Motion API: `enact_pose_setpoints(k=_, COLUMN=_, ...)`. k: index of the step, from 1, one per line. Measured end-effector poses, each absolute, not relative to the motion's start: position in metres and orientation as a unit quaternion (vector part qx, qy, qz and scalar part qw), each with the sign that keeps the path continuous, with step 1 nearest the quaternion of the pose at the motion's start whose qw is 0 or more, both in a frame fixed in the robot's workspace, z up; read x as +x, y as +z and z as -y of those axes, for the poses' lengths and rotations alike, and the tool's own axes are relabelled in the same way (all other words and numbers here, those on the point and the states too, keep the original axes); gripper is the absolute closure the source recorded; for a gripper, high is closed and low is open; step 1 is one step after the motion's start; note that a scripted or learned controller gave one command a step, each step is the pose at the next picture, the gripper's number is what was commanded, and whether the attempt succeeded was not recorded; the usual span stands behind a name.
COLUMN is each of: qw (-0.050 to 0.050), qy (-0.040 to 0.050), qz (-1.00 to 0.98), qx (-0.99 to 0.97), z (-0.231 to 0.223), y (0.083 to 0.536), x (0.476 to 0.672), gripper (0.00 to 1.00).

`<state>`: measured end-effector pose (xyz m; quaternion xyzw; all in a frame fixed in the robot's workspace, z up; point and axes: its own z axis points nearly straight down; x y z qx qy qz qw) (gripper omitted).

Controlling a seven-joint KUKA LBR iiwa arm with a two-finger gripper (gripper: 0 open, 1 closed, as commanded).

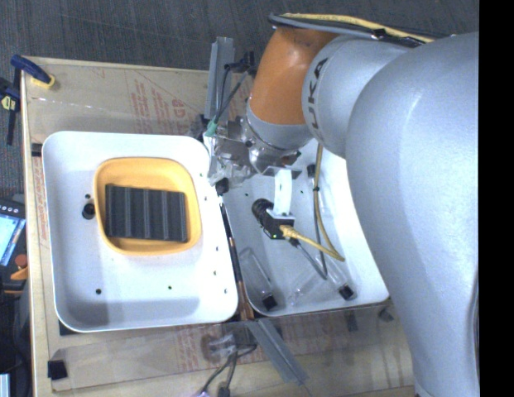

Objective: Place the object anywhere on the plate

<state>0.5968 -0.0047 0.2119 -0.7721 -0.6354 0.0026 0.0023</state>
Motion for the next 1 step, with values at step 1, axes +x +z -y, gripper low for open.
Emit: enact_pose_setpoints(k=1, qw=0.002, qy=0.0017, qz=0.735, qx=-0.678, z=0.0024, y=0.1965, x=0.5935, gripper=1.0)
